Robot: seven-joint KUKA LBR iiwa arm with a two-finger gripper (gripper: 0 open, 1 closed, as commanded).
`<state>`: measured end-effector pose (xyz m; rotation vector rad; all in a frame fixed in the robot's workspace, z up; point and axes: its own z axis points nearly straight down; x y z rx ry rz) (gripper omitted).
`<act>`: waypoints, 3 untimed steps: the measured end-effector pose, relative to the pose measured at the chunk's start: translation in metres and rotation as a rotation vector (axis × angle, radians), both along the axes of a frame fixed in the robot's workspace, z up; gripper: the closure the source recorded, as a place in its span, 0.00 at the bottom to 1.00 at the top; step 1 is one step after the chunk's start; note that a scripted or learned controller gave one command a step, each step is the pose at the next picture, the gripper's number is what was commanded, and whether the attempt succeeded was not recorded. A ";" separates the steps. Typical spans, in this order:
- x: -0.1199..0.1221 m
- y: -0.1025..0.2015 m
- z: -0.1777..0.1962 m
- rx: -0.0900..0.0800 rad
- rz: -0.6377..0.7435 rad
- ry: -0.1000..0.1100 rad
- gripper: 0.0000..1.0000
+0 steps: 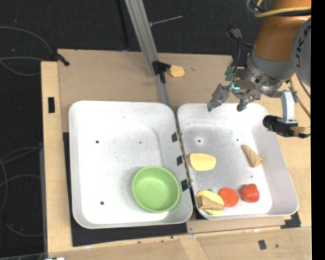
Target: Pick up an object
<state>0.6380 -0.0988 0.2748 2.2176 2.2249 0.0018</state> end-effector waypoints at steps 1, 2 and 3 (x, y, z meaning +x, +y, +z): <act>0.004 -0.007 -0.044 -0.004 -0.005 0.004 0.00; -0.006 -0.006 -0.102 -0.003 -0.005 0.006 0.00; -0.006 -0.004 -0.165 -0.003 -0.007 0.006 0.00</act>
